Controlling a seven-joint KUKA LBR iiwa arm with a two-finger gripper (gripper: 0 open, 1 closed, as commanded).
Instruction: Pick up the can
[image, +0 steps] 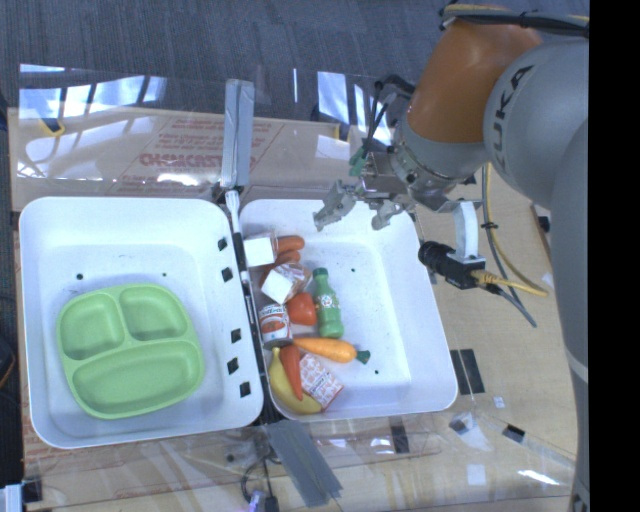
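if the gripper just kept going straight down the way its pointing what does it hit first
Probably bare floor of the right bin, near its back edge. The gripper hangs open above that white patch, clear of the can and the green bottle further left. Depth is hard to judge from this slanted view.

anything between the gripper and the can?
Nothing lies over the can, which is at the right bin's left wall. The gripper hangs over the bin's far edge. But the can is crowded: green bottle, tomato, white carton.

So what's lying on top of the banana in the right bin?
A red-and-white packet and the tip of a red pepper lie across the banana. Only its yellow edge shows; the rest is covered.
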